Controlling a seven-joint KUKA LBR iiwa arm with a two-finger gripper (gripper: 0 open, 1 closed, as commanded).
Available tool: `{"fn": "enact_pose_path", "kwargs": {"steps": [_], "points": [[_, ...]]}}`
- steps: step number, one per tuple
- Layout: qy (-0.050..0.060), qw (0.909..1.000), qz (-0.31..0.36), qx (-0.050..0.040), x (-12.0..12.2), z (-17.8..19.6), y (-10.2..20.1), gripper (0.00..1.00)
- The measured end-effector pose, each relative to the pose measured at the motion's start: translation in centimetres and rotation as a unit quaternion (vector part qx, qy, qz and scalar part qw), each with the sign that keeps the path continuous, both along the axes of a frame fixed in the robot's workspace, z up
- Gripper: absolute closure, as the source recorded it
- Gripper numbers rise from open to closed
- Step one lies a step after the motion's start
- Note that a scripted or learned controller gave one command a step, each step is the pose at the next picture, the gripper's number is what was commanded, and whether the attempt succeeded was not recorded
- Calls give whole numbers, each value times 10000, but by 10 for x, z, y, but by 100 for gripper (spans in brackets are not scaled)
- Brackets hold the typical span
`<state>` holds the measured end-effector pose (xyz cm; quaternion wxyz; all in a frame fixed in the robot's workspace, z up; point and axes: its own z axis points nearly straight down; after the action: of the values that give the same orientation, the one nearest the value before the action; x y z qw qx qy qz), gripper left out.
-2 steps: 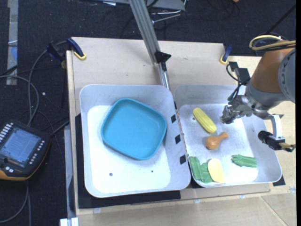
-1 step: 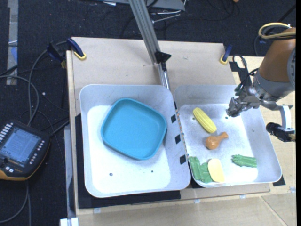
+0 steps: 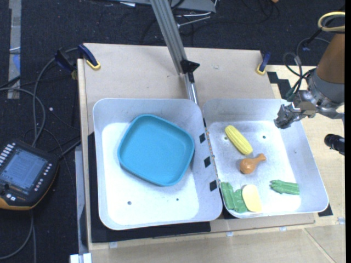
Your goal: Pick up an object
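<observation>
Two shallow white bins sit side by side on the pale tabletop (image 3: 137,73). The left bin (image 3: 109,201) holds a single thing: a blue square plate (image 3: 156,149) with rounded corners, lying flat and turned slightly askew, toward the bin's upper middle.

The right bin (image 3: 307,163) holds the small items. A yellow corn cob (image 3: 238,139) lies at a slant in the upper middle. Just below and to its right is an orange-brown piece shaped like a drumstick (image 3: 250,164), its narrow end pointing right; the two are near each other but apart. Along the bin's lower left edge lies a green leafy piece (image 3: 232,197), and a pale yellow oval piece (image 3: 252,198) lies right beside it, seeming to touch it. A smaller green ridged piece (image 3: 284,187) rests alone toward the lower right, well apart from the others.

The arm comes in from the right, and its pincer (image 3: 285,116) hangs over the upper right rim of the right bin, well away from every item. It is dark and small here, so whether it is spread or pressed together I cannot tell; nothing is seen in it
</observation>
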<state>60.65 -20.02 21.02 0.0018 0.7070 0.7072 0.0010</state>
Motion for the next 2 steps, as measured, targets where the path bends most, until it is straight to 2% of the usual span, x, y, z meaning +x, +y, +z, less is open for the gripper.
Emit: {"fn": "enact_pose_path", "kwargs": {"steps": [1, 2], "points": [[0, 10000, 0, 1, 1, 48, 0, 100], [17, 10000, 24, 11, 4, 52, 58, 100]]}}
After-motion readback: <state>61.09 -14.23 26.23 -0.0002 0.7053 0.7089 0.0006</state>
